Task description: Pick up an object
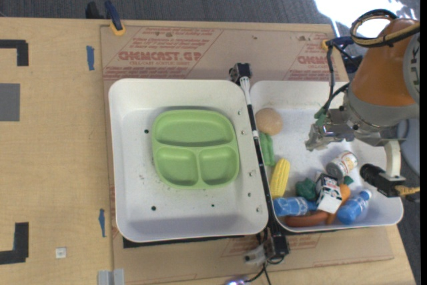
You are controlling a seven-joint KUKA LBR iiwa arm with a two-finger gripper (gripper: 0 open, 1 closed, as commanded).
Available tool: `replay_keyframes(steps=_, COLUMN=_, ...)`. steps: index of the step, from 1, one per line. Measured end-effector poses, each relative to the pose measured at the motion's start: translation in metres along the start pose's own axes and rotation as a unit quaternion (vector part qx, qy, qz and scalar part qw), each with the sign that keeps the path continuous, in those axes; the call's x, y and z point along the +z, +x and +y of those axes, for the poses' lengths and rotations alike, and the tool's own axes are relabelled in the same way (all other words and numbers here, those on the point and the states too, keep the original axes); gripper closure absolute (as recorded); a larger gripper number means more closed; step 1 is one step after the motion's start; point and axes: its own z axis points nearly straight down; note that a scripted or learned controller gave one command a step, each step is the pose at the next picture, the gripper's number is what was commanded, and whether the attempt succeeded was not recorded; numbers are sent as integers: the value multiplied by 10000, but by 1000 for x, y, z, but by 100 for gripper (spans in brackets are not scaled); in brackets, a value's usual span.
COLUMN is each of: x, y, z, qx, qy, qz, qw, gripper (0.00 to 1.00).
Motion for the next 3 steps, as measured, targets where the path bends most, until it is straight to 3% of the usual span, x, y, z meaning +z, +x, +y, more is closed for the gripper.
replay_keyframes(steps=1, x=13, y=-91, z=26, qx=470, qy=3, qz=-11, qw=9989, gripper=100)
replay_keyframes(steps=2, x=13, y=-90, z=27, qx=462, qy=2, qz=-7, qw=9989, gripper=0)
replay_keyframes(steps=3, x=99, y=-95, z=-25, qx=748, qy=1, qz=0, qw=9972, gripper=0)
